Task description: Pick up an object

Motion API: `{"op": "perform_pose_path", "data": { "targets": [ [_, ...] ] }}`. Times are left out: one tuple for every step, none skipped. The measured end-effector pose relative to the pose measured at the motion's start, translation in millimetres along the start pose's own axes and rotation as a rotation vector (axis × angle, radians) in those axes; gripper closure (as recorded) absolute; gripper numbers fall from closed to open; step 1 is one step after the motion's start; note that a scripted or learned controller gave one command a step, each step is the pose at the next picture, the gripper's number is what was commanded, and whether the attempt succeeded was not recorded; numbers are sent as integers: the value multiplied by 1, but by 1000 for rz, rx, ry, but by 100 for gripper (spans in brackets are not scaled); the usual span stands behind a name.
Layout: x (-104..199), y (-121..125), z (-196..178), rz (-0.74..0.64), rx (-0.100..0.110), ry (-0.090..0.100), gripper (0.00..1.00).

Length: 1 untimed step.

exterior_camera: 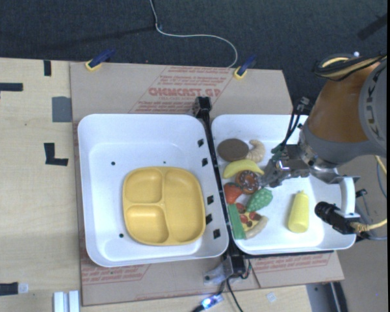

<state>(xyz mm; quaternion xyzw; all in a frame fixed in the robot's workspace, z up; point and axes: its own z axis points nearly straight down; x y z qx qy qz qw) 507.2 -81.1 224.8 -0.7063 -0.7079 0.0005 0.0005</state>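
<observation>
The gripper [275, 171] sits low over the right bin [325, 239], at the right margin of the toy food pile. Whether it holds anything cannot be told. The banana [242, 168] lies just left of it, long axis left-right; the yellow bottle [298, 211] lies nearer and right, long axis near-far.

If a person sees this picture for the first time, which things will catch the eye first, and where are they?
The yellow divided plate lies alone in the left bin. In the right bin, toy food is piled against the left wall: a banana, a brown disc, with a yellow bottle apart. The gripper hangs beside the pile.
</observation>
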Motion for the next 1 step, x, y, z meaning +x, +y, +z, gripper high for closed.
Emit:
{"op": "perform_pose_path", "data": {
  "targets": [
    [5,-12,10,2,3,0,100]
  ]
}}
